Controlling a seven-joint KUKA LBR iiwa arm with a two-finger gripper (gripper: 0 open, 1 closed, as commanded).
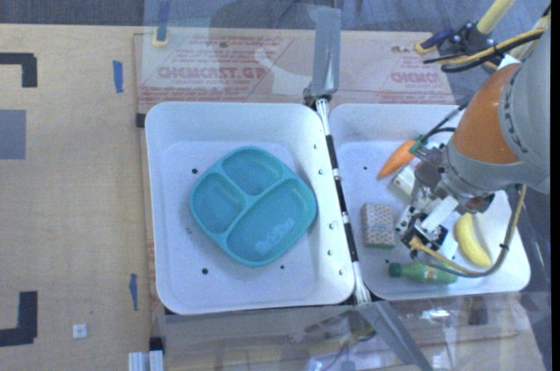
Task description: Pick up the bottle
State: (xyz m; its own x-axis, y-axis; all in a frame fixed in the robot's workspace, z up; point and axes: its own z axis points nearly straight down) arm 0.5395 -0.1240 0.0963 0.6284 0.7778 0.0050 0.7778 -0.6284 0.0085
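Altogether, two white bins sit side by side: the left bin point(166, 185) bears one teal divided plate point(254, 205) with three compartments, and the right bin point(367, 129) bears the rest. Counted there: one green bottle point(424, 273), one yellow banana point(473, 241), one orange carrot point(398, 157), and one speckled tan sponge block point(379, 224). The bottle lies on its side near the right bin's front wall, its long axis running left to right, with the yellowish end toward the banana and the green end toward the bins' shared divider. The gripper point(424, 225) hangs just above the bottle, between sponge and banana; whether its jaws are spread or pressed together cannot be told, and nothing shows between them.
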